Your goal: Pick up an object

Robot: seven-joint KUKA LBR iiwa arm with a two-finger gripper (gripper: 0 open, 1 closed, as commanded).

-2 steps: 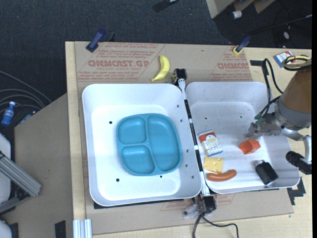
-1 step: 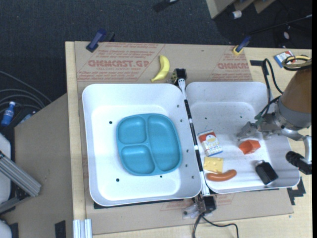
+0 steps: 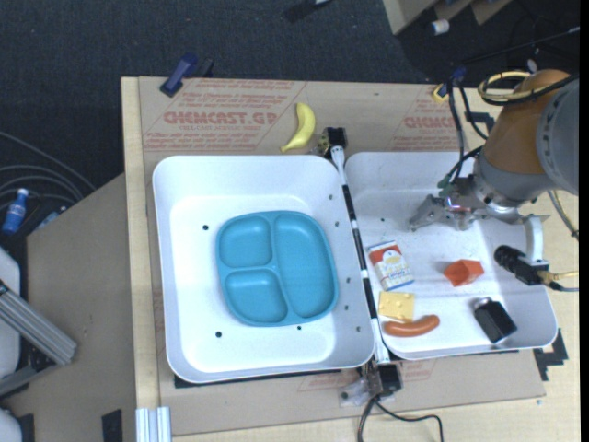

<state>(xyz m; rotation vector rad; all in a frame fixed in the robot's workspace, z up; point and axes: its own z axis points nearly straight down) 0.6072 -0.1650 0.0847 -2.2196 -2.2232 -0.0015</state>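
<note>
My gripper (image 3: 444, 210) hangs low over the far part of the right bin (image 3: 405, 178), above bare white floor. Nothing shows in its grasp. In front of it lie a small red, white and blue carton (image 3: 390, 265) and a red block (image 3: 464, 272). Nearer the front wall are a yellow cheese slice (image 3: 397, 304), a red sausage (image 3: 410, 326) and a black block (image 3: 494, 320). The red block is the closest thing to the gripper, a short way toward the front.
The left bin (image 3: 184, 201) holds a blue divided plate (image 3: 276, 267). A yellow banana (image 3: 299, 129) lies on the bench behind the bins. A blue clip (image 3: 179, 75) sits at the bench's far left edge. The arm (image 3: 515, 141) comes in over the right bin's far right corner.
</note>
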